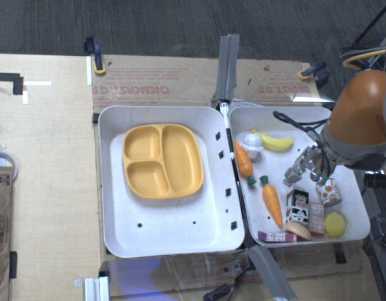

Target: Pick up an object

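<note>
My gripper [304,169] hangs over the right bin [356,187], above its middle, with the orange-banded arm behind it at the right edge. Below it lies a black-and-white carton [298,207]. Two carrots [272,204] [243,159] lie to its left, and a banana [274,142] rests at the bin's back beside a white round object [252,141]. A small red-and-white pack [329,192] sits just right of the gripper. A yellow round fruit [334,224] is in the near right corner. Nothing shows between the fingers.
The left bin [117,231] holds a yellow divided plate [162,160]. A pink bar [275,236] and a bread-like piece [298,230] lie along the right bin's front wall. A grey divider post [227,74] stands between the bins at the back.
</note>
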Robot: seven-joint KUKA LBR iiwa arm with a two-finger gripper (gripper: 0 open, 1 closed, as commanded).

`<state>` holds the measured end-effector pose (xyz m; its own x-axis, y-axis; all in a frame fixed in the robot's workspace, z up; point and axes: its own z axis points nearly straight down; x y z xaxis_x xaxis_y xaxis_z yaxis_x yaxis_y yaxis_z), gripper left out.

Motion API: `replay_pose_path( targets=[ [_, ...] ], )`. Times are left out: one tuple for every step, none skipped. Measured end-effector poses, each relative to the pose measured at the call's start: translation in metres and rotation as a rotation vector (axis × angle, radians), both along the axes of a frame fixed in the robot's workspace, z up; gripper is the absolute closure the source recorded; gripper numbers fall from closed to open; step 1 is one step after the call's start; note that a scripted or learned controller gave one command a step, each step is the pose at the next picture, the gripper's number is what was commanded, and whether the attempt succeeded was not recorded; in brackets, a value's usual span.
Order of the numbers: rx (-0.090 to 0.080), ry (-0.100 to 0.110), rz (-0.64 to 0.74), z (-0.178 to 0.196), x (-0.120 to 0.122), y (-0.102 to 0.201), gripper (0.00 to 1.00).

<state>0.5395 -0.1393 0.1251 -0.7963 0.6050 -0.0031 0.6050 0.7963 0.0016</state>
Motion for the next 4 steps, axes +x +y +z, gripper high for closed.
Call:
replay_pose_path(
  targets=[
    [0.0, 0.002, 0.257, 0.165, 0.032, -0.005, 1.0],
    [-0.001, 0.0, 0.319, 0.156, 0.112, 0.002, 1.0],
    [-0.001, 0.001, 0.266, 0.141, 0.095, -0.022, 1.0],
    [-0.001, -0.004, 0.264, 0.15, 0.097, -0.022, 1.0]
  ],
)
